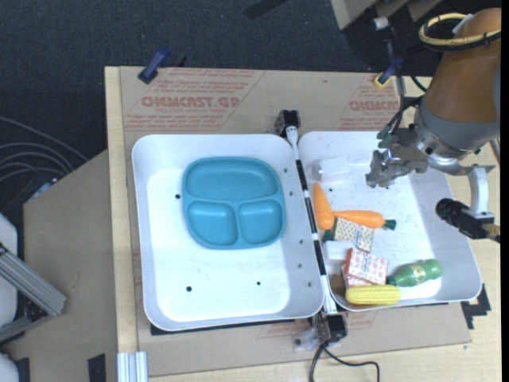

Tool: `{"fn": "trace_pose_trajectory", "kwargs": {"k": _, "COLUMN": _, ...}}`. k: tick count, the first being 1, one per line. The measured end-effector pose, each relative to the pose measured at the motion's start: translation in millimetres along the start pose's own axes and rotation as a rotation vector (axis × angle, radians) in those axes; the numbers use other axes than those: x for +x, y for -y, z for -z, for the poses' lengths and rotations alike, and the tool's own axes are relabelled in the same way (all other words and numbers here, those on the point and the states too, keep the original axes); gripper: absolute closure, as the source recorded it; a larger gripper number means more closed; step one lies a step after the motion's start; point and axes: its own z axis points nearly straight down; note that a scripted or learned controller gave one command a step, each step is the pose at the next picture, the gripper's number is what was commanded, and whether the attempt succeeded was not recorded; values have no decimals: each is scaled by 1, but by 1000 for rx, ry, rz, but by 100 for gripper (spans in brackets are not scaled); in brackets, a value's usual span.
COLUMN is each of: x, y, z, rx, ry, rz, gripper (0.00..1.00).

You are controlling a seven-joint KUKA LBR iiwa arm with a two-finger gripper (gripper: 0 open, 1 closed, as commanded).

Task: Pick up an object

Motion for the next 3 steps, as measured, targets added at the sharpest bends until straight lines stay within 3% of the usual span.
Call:
{"fn": "trace_pose_trajectory", "kwargs": {"k": 1, "x": 0, "y": -1, "z": 10, "rx": -2, "ry": 0, "rz": 0, "gripper": 100}}
{"fn": "trace_pose_trajectory", "kwargs": {"k": 2, "x": 37, "y": -48, "z": 2, "rx": -5, "ry": 1, "rz": 0, "gripper": 100}}
{"fn": "trace_pose_trajectory", "kwargs": {"k": 3, "x": 27, "y": -25, "z": 6, "rx": 0, "ry": 1, "rz": -1, "gripper": 100}}
